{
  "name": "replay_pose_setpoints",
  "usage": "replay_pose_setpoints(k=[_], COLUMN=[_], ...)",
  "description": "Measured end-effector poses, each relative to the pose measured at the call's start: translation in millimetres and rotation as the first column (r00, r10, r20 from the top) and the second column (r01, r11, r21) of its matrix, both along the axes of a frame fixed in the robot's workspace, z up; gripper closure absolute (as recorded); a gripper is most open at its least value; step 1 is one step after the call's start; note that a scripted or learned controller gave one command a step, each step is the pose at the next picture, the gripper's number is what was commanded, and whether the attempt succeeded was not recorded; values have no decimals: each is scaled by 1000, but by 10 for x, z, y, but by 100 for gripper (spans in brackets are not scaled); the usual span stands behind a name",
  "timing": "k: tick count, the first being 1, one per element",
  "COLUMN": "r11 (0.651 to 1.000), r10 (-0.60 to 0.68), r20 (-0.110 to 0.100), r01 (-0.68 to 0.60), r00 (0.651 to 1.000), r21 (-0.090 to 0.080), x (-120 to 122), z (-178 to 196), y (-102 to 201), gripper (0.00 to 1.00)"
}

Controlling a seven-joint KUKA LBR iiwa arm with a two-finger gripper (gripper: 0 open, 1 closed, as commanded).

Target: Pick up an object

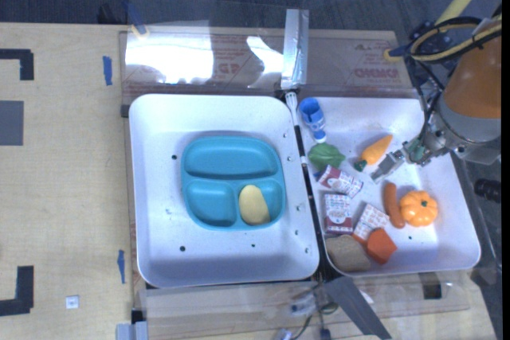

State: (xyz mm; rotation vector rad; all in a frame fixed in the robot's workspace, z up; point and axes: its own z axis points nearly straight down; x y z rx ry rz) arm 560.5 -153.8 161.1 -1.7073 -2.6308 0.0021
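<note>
Gripper (390,164) hovering low over the cluttered right bin (466,247), hunting a target.
Whether it is spread or pressed together I cannot tell; nothing is showing between the tips. Toy carrot (376,148) is lying just beside it, the likeliest pick; pumpkin (418,207) sitting near; farther off, a yellow piece (254,204) is resting in the blue tray (231,159).
</note>
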Motion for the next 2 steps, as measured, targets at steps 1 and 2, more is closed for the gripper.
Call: replay_pose_setpoints(k=[1, 2], r11=[998, 998], r10=[68, 68], r20=[29, 39], r01=[-68, -67], r00=[997, 997], r21=[-11, -16], x=[798, 826], z=[-656, -504], y=[-142, -158], gripper=[0, 100])
